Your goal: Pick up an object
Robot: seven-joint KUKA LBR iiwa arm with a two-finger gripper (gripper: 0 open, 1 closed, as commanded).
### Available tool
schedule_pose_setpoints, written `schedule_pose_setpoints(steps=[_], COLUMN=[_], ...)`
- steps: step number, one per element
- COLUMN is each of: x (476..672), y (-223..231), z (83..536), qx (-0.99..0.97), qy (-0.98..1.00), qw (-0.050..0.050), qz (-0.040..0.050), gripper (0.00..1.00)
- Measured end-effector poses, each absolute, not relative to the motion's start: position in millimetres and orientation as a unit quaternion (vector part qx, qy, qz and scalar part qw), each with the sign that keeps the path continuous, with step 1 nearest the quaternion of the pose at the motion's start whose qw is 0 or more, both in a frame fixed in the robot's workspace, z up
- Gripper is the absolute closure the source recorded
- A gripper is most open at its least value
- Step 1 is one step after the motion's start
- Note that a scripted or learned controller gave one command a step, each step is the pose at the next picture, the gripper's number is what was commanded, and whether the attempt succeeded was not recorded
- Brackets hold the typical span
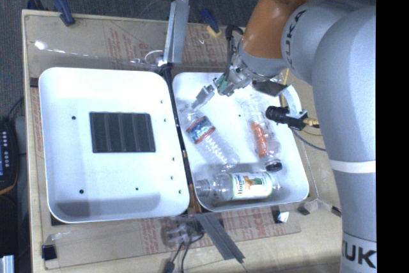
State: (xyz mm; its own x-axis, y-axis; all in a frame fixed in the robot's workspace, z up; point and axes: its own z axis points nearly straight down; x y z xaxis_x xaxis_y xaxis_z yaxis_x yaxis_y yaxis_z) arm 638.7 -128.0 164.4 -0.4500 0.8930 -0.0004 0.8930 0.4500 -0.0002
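Over the far edge of the right-hand shallow white bin [295, 166], the grey two-finger gripper [206, 94] hangs at the end of the grey arm with the orange band [271, 25], pointing toward the bin's far left corner. Whether its fingers are spread or pressed together cannot be told at this resolution, and nothing is visibly pinched between them. Three clear plastic bottles lie on their sides in this bin: one with a red-and-blue label [208, 136] near the left wall just below the gripper, one with an orange label [263, 139] toward the right wall, and one with a white-and-green label [241, 185] along the near edge. The left-hand shallow white bin [64, 137] carries a dark ribbed rectangular panel [122, 132] on its floor.
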Motion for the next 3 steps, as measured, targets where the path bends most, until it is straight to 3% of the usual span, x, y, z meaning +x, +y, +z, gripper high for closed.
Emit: schedule_pose_setpoints(steps=[1,2,3], x=[620.0,629.9,595.5], y=[-125.5,-121.0,-154.8], z=[91.1,93.6,91.9], qx=[0.530,0.587,0.582], qy=[0.848,0.810,0.813], qw=[-0.001,0.002,-0.001], qz=[-0.0017,-0.0020,-0.0006], gripper=[0.00,0.00,0.00])
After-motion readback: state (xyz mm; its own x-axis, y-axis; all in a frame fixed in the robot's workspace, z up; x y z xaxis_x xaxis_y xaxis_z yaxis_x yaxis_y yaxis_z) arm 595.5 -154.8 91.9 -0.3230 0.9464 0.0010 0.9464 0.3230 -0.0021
